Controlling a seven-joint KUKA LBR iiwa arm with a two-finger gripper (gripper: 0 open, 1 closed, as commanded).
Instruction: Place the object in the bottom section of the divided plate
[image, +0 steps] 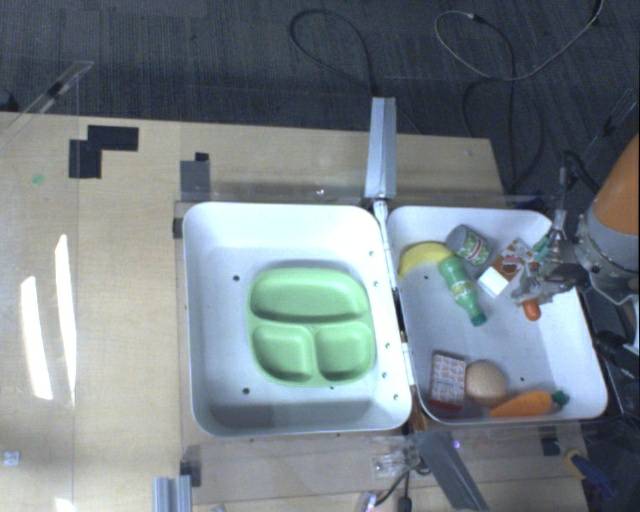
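A green divided plate (311, 323) lies in the middle of the left bin (215, 300), with one wide section at the far side and two smaller ones at the near side. Nothing lies on the plate. My gripper (537, 277) hangs low over the right bin (580, 350) near its far right side, among small items. A small red-orange piece (531, 309) lies just below it, and a white and red packet (497, 275) sits just to its left. No object shows in its grasp.
The right bin also holds a yellow fruit (423, 257), a grey can (468, 243), a green bottle (462, 290), a checkered box (447, 379), a tan round item (485, 380) and an orange carrot (525, 403). A metal post (381, 150) stands between the bins at the back.
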